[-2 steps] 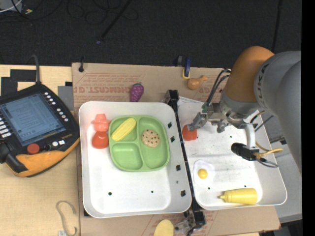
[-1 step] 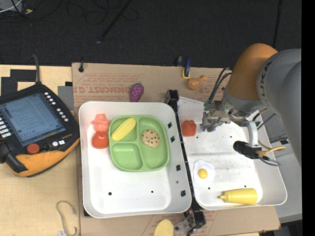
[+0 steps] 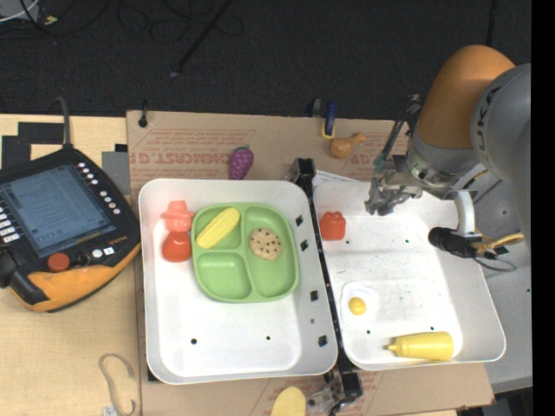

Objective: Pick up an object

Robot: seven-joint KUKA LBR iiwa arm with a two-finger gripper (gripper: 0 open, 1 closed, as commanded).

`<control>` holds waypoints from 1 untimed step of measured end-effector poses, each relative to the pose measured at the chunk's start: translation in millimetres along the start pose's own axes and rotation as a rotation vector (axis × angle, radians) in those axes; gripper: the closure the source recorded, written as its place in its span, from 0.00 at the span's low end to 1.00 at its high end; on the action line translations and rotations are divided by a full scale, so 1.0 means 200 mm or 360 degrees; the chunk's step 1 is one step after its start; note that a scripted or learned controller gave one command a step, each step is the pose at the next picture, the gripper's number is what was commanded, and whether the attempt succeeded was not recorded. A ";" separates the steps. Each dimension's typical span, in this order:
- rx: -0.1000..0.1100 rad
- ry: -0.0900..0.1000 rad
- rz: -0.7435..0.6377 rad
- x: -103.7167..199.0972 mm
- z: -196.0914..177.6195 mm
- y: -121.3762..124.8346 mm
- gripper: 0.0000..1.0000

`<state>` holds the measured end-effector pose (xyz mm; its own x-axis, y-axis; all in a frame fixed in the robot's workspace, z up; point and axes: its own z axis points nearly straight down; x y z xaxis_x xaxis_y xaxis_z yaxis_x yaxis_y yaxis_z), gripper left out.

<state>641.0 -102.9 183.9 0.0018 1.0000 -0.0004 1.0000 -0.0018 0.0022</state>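
Cardboard-topped desk (image 3: 217,141) bearing two white bins. Left bin (image 3: 225,336): green tray (image 3: 234,280) with corn (image 3: 217,226), cookie (image 3: 265,243). Right bin (image 3: 468,319): red block (image 3: 332,225) at nine o'clock, mustard bottle (image 3: 422,346) at six. Gripper (image 3: 380,203) at twelve o'clock, spread unclear.

place: robotics lab | evidence: teach pendant (image 3: 61,224), cardboard-lined bench (image 3: 217,141), toy food bins (image 3: 156,319)

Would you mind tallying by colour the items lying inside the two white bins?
Red: 2, the red figure in the left bin and the red block in the right bin.
Green: 1, the divided plate.
Yellow: 2, the corn and the mustard bottle.
Brown: 1, the cookie.
White and yellow: 1, the fried egg.
Total: 7
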 end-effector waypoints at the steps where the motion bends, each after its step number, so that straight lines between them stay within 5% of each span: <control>1: -0.0001 0.0001 -0.0001 -0.01 -0.23 0.00 1.00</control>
<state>641.6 -104.6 230.7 0.0009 1.0000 0.0001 1.0000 -0.0009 0.0030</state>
